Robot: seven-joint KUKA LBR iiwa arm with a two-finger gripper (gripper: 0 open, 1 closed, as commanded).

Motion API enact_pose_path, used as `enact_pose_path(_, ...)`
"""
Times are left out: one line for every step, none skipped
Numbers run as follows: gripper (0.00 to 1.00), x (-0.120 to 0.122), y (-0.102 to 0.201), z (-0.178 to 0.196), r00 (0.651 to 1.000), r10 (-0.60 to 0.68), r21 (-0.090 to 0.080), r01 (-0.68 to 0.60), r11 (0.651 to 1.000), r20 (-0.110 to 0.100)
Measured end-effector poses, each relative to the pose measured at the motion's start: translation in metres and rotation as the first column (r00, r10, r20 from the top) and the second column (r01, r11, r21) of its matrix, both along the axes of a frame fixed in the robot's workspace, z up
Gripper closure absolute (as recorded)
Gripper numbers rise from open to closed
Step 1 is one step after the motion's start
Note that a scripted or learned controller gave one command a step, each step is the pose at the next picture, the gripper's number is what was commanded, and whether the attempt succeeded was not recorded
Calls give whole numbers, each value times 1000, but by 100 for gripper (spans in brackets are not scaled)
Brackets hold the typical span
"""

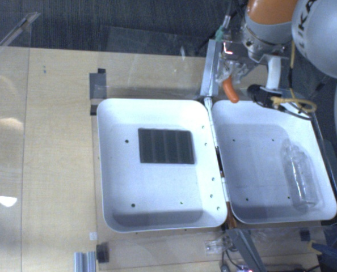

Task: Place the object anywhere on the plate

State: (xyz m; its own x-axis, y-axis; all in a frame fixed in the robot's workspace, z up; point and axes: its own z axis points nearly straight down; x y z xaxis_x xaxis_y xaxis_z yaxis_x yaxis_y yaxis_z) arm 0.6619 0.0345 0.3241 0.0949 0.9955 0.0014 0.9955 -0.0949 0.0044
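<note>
A small orange object [231, 92], long and rounded like a toy carrot, hangs tilted from my gripper [230, 80], which is shut on its upper end. Gripper and object are above the far left corner of the right bin [253, 152], close to the wall between the two bins. The plate [166, 146] is a dark grey ridged rectangle lying flat in the middle of the left bin [117, 169], to the left of the gripper and nearer the front.
A clear plastic bottle [299, 174] lies along the right side of the right bin. The grey arm with its orange band [270, 1] fills the upper right corner. A metal bracket [209, 75] stands behind the bins' shared corner.
</note>
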Motion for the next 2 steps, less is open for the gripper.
enact_pose_path(100, 1, 1, 12, 1000, 5, 0, -5, 1000, 5)
enact_pose_path(100, 7, 8, 46, 999, 38, -1, -38, 999, 2)
